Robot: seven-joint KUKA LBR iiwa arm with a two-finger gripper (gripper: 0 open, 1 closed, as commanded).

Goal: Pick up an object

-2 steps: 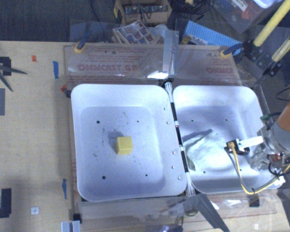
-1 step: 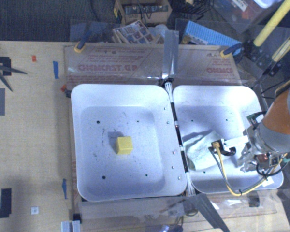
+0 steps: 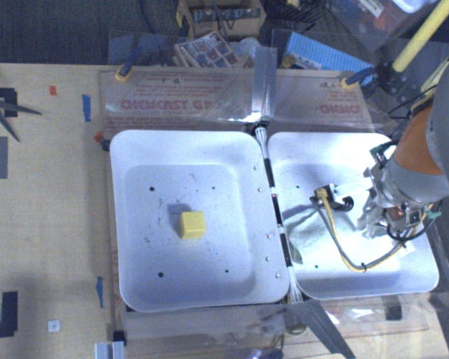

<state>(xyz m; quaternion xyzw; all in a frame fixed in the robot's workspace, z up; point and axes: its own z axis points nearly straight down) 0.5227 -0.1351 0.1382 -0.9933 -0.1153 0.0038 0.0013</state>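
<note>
Gripper point(image 3: 376, 217) is low over the right bin point(image 3: 404, 275), near its right wall. Open or closed? Can't tell from this angle. The orange-banded arm point(image 3: 423, 155) reaches in from the right. Yellow block point(image 3: 192, 224) sits mid-floor in the left bin point(image 3: 135, 155), well apart.

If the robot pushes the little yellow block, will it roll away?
Probably not. The yellow block has flat sides and lies flat in the left bin, so it would likely slide rather than roll. It looks small and solid, so it is probably light and stiff.
</note>
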